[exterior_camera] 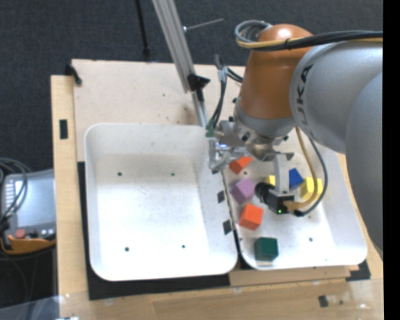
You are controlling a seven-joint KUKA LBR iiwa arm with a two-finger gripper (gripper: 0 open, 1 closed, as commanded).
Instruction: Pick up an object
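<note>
Hovering over right bin [333,245], fingers [237,153] just above small orange block [239,166]; finger opening indiscernible.

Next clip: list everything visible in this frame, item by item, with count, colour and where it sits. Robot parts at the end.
left bin: one, white, left half of the bench
right bin: one, white, right half, partly under the arm
green cube: one, dark green, near front edge of the right bin
orange cube: one, orange, right bin, just behind the green cube
purple cube: one, lilac, right bin, near the divide between bins
small orange block: one, orange-red, right bin, directly below the gripper
blue block: one, blue, right bin, under the wrist
yellow piece: one, yellow, right of the blue block, shape unclear
metal pole: one, silver, slanting behind the bins
arm: one, grey with orange band, entering from the right
gripper: one, metallic, over the right bin's left edge
</note>
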